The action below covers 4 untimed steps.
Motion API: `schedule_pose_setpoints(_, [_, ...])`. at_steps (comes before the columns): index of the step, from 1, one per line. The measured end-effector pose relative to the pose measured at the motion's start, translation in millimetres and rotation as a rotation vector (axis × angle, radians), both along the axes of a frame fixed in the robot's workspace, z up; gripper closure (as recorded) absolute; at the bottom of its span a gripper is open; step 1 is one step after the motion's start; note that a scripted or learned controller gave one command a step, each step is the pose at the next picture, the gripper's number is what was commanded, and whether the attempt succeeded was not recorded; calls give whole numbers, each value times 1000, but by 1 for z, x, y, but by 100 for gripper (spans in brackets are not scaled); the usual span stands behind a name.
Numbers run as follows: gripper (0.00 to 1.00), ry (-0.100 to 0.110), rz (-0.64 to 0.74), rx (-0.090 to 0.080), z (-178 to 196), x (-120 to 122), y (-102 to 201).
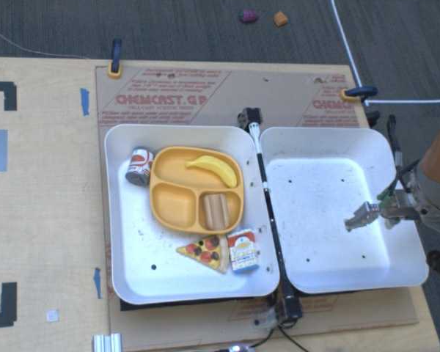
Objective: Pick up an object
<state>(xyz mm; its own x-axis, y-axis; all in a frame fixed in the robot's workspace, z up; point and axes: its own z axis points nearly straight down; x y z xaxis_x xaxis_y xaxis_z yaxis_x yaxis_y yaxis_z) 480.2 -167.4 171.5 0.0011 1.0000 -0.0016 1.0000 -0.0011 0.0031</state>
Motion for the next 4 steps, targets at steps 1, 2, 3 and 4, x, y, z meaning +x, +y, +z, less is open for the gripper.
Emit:
schedule_pose_setpoints(1, [0,1,0,1,-77,-1,8])
schedule_pose_setpoints(2, [0,5,5,10,-50,0,-53])
schedule_pose_setpoints(3, [0,-4,1,-1,-83,1,-30])
schedule_pose_setpoints(4, [100,-14,-3,-14,-72,3,-34])
